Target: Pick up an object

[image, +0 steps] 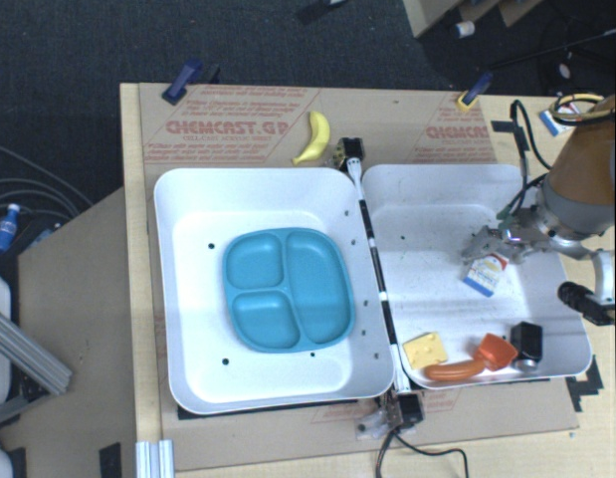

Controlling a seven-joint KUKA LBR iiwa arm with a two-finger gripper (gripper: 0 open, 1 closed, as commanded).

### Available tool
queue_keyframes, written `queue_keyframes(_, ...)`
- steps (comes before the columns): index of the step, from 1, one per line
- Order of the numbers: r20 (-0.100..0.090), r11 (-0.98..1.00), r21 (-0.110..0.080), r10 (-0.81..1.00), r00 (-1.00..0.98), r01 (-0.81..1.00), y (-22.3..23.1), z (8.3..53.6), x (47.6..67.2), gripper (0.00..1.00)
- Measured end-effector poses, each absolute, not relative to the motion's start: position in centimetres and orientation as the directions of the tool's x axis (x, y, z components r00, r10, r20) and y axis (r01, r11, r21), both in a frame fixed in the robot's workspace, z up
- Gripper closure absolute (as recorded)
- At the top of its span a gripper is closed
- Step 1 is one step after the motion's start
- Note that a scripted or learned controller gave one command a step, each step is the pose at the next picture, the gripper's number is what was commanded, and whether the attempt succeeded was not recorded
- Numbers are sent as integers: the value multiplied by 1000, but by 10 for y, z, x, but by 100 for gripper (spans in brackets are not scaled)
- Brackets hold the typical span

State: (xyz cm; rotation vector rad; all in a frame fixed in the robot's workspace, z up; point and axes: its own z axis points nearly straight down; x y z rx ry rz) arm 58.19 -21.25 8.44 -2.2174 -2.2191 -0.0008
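Note:
My gripper [499, 243] hangs low in the right bin [427, 202], near its right side, at the end of the grey arm with the orange band [586, 167]. Directly below it in the view lies a small white and blue carton [484, 276], touching or nearly touching the gripper's tip. Along the right bin's front edge sit a yellow cheese wedge [424, 349], an orange sausage [455, 370], an orange-red piece [497, 351] and a small black object [526, 342].
The left bin [183, 267] holds a blue divided plate [288, 289]. A yellow banana [313, 137] lies on the bench behind the bins. A black ridge [372, 257] separates the two bins. Cables hang near the arm at the far right.

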Motion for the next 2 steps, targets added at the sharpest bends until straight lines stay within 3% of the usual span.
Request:
queue_keyframes(1, 1, 0, 0, 1000, 0, 1000, -213, 95, 583, 100)
queue_keyframes(2, 1, 2, 1, 1000, -2, 1000, -142, 185, 548, 100)
